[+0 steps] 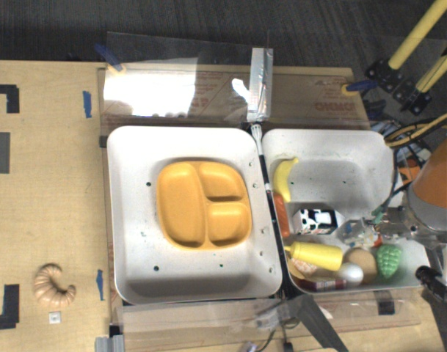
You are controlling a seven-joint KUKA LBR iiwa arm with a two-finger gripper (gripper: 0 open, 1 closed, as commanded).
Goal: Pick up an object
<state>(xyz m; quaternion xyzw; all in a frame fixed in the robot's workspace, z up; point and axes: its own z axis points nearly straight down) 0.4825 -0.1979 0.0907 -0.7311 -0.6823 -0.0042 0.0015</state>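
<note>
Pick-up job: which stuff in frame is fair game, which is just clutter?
In play: banana, black-and-white toy, yellow bottle, green bumpy toy, all in the right bin; gripper.

Clutter: yellow divided tray in the left bin; croissant-like toy on the bench.

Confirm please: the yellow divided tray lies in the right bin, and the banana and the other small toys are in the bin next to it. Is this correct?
Not quite. The camera view shows the yellow divided tray in the left bin, not the right one. The banana and the other small toys are in the right bin next to it.

A yellow divided tray point(203, 203) sits in the left bin point(128, 196); a croissant point(53, 284) lies on the bench point(40, 196).
</note>
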